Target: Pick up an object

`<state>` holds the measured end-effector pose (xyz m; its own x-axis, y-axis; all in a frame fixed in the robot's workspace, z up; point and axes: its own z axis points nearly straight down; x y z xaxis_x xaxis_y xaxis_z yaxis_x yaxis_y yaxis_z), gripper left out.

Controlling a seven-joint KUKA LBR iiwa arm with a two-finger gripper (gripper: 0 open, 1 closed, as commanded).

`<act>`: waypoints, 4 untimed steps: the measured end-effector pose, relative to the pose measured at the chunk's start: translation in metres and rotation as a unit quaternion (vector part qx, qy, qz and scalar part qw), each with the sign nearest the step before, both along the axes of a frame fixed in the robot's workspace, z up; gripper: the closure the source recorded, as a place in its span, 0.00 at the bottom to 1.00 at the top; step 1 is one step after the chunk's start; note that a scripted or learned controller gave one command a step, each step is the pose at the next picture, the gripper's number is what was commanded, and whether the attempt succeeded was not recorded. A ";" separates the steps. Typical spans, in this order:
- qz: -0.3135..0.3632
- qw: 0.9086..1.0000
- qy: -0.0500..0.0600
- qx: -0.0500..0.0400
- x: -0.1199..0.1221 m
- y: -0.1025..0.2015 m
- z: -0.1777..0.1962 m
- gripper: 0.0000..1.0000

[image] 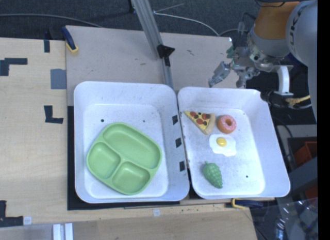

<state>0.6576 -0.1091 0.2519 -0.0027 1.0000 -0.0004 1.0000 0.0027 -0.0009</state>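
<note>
Hanging above the far rim of the right bin [258, 95], the gripper [230, 76] — fingers [219, 74] spread apart, nothing between them, tips pointing down and toward the left. Reaching in from the upper right, the grey arm [304, 22] with its orange band [276, 12] just above the wrist. Lying below in that bin, well apart from the fingertips: a toy pizza slice [201, 121] near the left wall, a pink donut [226, 124] just beside it, a fried egg [223, 144] just in front of the donut, and a green bunch of grapes [212, 174] nearer the front wall. Sitting in the left bin [85, 99], a green divided plate [124, 157] — three compartments, tilted slightly. Rising across the back of the bench, a slanted metal bar [147, 14].
</note>
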 end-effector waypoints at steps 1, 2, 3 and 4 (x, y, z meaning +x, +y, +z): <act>0.000 1.000 0.000 0.000 0.000 0.000 0.000 0.00; 0.000 1.000 0.002 0.000 0.005 0.005 -0.047 0.00; 0.000 1.000 0.003 0.000 0.009 0.001 -0.109 0.00; 0.000 1.000 0.003 0.000 0.007 0.002 -0.164 0.00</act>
<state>0.6650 -0.1070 0.0882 -0.0025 1.0000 -0.0008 1.0000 0.0025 -0.0061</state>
